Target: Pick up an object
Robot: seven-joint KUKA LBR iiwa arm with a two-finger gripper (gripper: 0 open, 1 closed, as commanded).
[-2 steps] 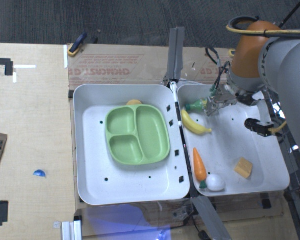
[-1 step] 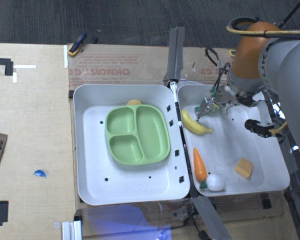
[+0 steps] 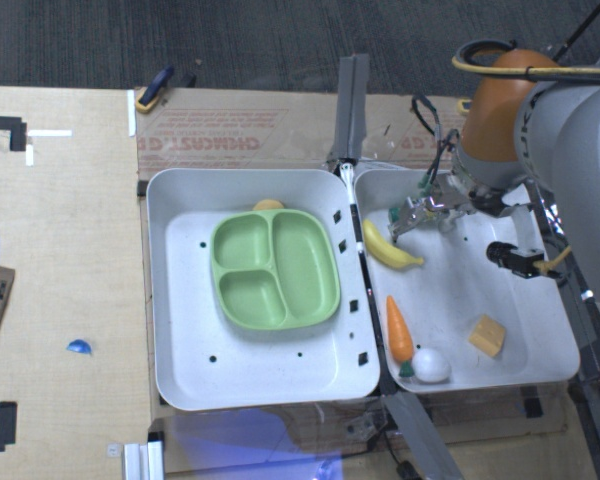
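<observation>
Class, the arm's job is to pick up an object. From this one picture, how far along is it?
Done: nothing looks lifted. The banana, carrot, white egg and tan block all lie on the right bin's floor.
In hand: the gripper hangs over that bin's far end, just beyond the banana, with nothing seen between its fingers.
Left: closing on an object and raising it.

**Grey arm, orange band, metal gripper**

We see a KUKA iiwa arm (image 3: 570, 128) with a broad, rounded, light grey casing. Above its wrist sits a glossy orange band (image 3: 500, 108). Thin black cables loop around the band, one ringed with a yellowish line. The gripper (image 3: 420, 213) is small, silvery metal with dark fittings, and a black connector hangs beside it.
</observation>
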